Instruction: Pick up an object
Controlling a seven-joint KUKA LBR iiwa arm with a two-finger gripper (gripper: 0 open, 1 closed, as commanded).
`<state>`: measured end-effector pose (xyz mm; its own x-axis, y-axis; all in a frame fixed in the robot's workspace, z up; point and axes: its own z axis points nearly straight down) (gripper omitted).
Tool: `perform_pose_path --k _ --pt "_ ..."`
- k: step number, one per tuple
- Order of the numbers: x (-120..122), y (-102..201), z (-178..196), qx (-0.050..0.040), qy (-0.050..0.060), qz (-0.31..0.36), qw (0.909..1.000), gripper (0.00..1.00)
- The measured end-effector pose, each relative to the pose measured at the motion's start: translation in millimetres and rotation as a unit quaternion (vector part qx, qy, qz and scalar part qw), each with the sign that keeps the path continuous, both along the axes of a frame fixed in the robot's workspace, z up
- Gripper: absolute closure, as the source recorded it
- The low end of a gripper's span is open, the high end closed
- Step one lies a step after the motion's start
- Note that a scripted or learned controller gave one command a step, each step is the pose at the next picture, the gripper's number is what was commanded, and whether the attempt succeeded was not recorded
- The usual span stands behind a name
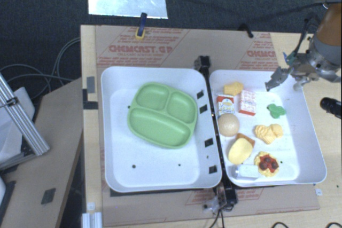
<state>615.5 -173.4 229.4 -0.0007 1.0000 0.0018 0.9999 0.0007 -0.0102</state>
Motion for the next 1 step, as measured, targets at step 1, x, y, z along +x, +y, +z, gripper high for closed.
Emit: perform_pose_path --k 1 --pt "2.5 0.4 7.3 -0.0013 -0.006 0.001 1.0000 0.00"
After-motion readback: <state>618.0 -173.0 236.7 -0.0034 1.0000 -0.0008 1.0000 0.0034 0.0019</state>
